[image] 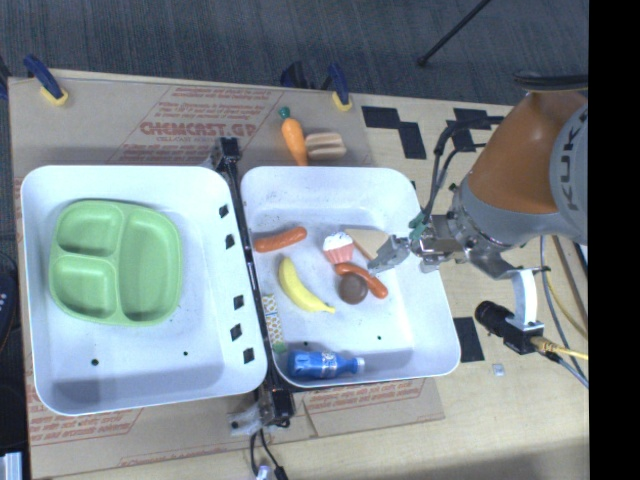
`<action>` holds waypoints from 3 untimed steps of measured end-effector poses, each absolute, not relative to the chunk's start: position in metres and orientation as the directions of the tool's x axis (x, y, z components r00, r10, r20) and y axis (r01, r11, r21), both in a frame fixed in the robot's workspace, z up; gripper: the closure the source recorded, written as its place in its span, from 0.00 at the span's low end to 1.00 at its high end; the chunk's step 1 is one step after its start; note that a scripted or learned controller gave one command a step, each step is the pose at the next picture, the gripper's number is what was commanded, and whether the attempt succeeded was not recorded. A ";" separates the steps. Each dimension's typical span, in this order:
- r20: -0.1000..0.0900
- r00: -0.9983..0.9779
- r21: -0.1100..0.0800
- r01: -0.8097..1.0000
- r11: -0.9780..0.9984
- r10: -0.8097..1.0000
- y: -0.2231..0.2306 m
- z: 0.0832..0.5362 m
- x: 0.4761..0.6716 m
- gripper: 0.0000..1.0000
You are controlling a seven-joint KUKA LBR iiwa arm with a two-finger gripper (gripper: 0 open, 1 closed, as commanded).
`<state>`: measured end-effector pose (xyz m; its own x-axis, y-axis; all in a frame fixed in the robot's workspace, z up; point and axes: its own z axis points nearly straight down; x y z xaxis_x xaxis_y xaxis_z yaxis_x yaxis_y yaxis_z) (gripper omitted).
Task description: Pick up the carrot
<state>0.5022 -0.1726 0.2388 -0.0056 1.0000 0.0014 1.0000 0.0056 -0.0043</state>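
Camera view | carrot outside bins, long axis near-vertical, green top pointing up | gripper state unclear

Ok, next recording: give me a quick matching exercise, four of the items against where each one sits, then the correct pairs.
Items:
1. carrot
2. green divided plate
3. blue bottle
4. banana

Places:
A. in the left bin
B. on the cardboard above the right bin, beside a small sandwich
C. lying along the near wall of the right bin
D. mid right bin, just below the sausage

Pairs: 1-B, 2-A, 3-C, 4-D

The sandwich sits just right of the carrot, and the sausage lies above the banana.
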 end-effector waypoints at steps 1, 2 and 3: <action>0.003 -0.231 -0.004 0.973 0.231 0.973 -0.121 0.161 0.476 0.00; 0.000 -0.599 -0.001 0.801 0.599 0.801 -0.160 0.200 0.491 0.00; -0.001 -0.686 -0.001 0.727 0.686 0.727 -0.188 0.273 0.543 0.00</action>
<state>0.5431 -0.1882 0.2731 -0.6865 0.7271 -0.0013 0.7271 0.6865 -0.0007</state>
